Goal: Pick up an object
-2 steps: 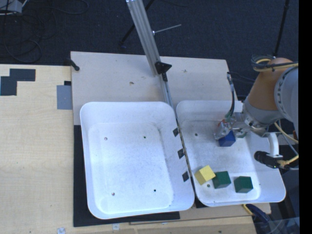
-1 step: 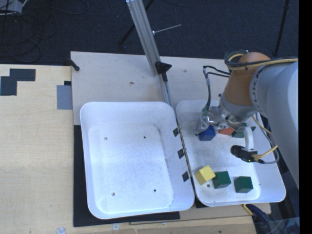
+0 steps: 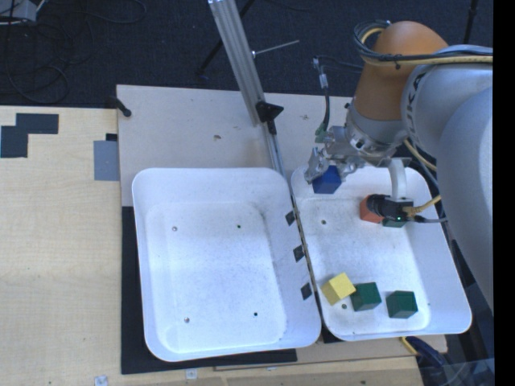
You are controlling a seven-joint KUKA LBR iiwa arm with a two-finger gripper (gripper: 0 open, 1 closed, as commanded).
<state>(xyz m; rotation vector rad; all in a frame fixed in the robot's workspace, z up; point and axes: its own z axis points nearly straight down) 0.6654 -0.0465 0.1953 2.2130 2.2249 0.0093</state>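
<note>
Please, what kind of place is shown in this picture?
Probably a robotics lab bench. A robot arm reaches over two white bins holding small test blocks, and loose cables lie on the dark floor behind.

Open floor mid right bin (image 3: 451, 312); yellow block (image 3: 339, 287), two green blocks (image 3: 366, 296) crowd its near edge

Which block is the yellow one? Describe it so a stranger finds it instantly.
Look in the right-hand shallow white bin, along its near edge, where three small cubes sit in a row. The small yellow cube is the leftmost, nearest the divider; its two dark green cube neighbours lie to its right.
</note>
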